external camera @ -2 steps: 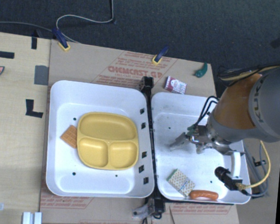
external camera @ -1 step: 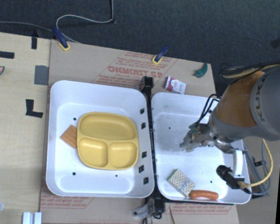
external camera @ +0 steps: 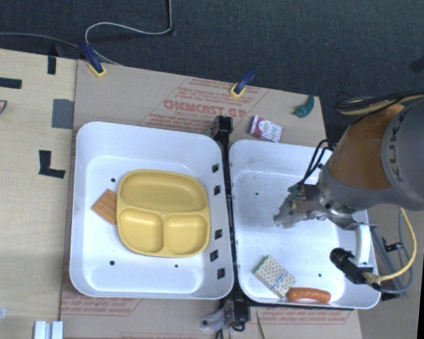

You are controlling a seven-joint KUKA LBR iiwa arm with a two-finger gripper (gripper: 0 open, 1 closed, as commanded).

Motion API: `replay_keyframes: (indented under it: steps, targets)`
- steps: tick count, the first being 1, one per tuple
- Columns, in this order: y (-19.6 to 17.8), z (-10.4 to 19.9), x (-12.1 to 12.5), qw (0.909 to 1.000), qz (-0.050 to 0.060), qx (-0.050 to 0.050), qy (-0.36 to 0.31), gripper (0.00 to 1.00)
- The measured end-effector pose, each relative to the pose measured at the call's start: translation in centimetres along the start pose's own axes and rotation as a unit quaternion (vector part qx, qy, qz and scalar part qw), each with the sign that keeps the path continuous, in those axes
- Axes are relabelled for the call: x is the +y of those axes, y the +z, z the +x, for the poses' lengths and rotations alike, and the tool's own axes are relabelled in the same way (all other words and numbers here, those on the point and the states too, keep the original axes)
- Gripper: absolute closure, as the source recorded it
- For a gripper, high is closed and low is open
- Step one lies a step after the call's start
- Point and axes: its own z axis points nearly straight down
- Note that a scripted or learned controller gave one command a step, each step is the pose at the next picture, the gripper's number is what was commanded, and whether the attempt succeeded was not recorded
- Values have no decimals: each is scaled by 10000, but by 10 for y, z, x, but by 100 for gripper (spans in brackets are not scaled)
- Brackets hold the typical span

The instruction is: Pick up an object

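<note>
The arm (external camera: 381,155) reached in from the right side and its gripper (external camera: 291,211) hung over the middle of the right bin (external camera: 272,163), above bare white floor. Whether the fingers were apart or together I cannot tell, because they looked only as a small grey shape from above. Nothing was visible between them.

The things to pick lay at the near edge of this same bin, apart from the gripper. A small patterned packet (external camera: 273,274) was lower and slightly to the left of it. An orange sausage-like object (external camera: 309,294) lay just beside the packet, to its right, along the bin wall.

In the left bin (external camera: 95,146) a yellow divided tray (external camera: 164,213) rested, and a brown cracker-like piece (external camera: 105,206) touched its left edge. A small red and white package (external camera: 264,128) lay on the tabletop behind the right bin.
</note>
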Motion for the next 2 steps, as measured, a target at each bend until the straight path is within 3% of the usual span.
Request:
replay_keyframes:
  steps: [2]
  targets:
    - [-18,2,1,10000,6,13,-13,100]
